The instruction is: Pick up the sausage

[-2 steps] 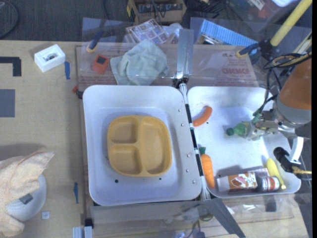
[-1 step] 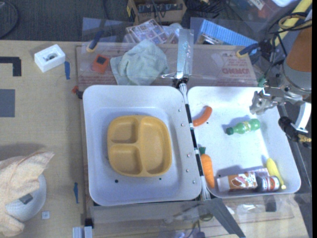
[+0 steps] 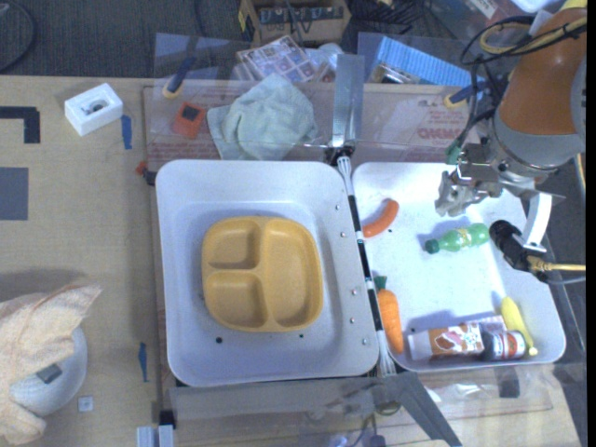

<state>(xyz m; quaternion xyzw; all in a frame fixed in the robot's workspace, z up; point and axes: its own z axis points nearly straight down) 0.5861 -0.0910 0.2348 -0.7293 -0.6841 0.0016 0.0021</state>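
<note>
Sausage [image 3: 380, 217] lies at nine o'clock from claw [image 3: 453, 198], long axis running one-to-seven; claw's opening: cannot tell.

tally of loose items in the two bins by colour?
Orange: 2, sausage and carrot
Green: 1, bottle
Yellow: 2, divided plate and small banana-like piece
Red-and-white label: 1, lying bottle
Total: 6

The plate sits in the left bin; the rest are in the right bin. The gripper hovers near the green bottle.

High slanted view over both bins [image 3: 177, 250]
</note>
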